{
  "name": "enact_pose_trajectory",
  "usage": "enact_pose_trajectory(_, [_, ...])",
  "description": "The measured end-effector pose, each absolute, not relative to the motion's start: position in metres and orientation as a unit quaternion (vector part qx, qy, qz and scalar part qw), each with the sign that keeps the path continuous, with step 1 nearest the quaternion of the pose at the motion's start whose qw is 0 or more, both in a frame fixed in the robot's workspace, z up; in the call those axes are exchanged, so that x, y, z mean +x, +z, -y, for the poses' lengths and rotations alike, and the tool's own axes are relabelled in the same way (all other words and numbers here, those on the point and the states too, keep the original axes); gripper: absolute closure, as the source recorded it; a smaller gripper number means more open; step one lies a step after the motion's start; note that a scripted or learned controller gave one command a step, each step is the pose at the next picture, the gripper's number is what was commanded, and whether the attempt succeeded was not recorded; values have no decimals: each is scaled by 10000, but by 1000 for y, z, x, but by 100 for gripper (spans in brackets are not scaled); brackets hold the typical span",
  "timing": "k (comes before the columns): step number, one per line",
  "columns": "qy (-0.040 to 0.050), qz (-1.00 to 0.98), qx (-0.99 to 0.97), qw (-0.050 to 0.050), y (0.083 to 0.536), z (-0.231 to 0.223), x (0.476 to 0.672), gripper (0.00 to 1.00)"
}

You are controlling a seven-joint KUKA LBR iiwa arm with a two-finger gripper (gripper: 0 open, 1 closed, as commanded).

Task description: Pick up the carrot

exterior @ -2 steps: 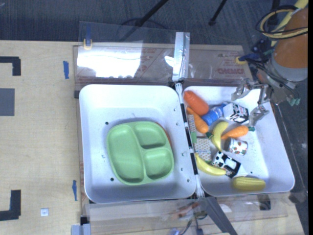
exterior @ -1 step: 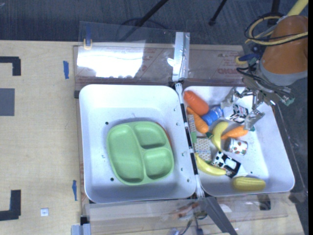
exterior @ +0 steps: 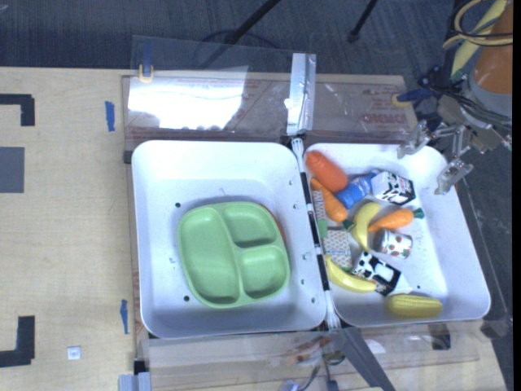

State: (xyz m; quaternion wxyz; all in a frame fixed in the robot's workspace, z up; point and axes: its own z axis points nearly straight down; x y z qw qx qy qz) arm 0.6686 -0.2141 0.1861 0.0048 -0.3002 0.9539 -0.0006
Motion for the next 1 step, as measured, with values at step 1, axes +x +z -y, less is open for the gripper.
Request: enact_pose_trajectory(1, [4,-8851,-4654,30,192,188,668,0])
